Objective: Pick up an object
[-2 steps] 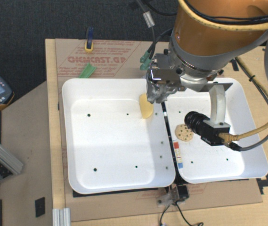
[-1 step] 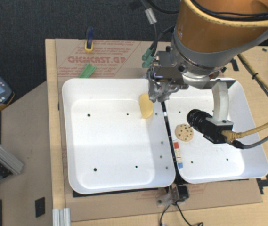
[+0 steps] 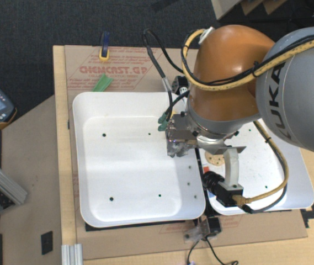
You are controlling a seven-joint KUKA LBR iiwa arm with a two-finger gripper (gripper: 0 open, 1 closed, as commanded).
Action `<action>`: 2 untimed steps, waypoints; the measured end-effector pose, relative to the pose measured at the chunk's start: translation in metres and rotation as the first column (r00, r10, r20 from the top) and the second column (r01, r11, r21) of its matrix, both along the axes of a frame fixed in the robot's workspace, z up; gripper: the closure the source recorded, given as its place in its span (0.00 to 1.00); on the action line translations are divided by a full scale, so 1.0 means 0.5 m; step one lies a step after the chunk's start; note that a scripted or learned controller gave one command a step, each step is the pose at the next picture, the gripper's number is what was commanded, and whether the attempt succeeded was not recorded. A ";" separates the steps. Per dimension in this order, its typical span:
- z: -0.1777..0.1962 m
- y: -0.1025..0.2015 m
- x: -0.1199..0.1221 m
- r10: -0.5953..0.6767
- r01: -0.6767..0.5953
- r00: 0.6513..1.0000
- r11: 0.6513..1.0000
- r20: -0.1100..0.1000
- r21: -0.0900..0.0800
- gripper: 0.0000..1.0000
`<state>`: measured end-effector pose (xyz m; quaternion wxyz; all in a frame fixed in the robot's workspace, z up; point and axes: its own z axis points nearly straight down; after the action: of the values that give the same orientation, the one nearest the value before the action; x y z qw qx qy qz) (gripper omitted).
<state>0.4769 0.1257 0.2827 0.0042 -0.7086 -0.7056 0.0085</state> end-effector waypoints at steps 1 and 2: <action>0.008 0.117 0.003 0.010 -0.010 1.000 1.000 0.019 0.008 1.00; 0.300 -0.118 0.007 -0.007 0.006 0.999 1.000 0.035 0.007 1.00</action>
<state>0.4804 0.0668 0.4327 -0.0058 -0.7109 -0.7032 -0.0064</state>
